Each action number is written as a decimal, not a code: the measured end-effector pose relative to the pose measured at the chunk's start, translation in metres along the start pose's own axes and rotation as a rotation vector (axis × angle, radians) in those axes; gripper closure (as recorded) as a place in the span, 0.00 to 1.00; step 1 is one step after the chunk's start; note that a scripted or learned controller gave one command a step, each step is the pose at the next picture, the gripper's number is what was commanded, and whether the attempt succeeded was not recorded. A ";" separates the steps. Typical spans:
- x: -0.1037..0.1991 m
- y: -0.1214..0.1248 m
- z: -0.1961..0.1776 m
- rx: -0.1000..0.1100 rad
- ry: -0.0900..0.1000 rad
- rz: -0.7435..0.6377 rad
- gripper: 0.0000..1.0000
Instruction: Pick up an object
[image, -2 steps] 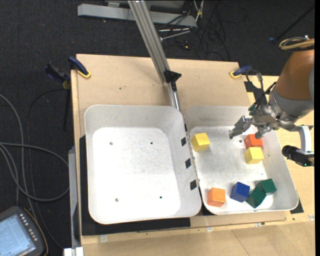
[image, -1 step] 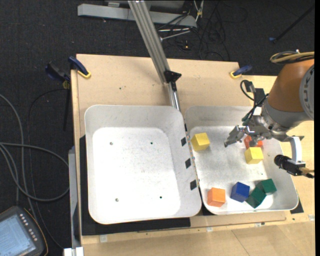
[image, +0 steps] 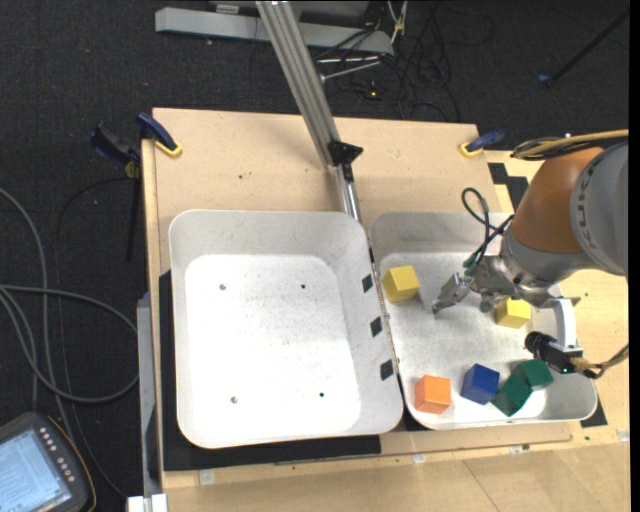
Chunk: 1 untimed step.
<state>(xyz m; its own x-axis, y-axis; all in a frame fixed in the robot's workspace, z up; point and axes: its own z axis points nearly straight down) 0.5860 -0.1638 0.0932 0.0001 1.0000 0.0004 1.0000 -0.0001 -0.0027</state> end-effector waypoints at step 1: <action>-0.001 0.001 -0.013 -0.005 -0.001 0.002 1.00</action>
<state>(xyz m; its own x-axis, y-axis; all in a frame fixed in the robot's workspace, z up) 0.5870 -0.1650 0.1063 0.0017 1.0000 -0.0009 1.0000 -0.0017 0.0020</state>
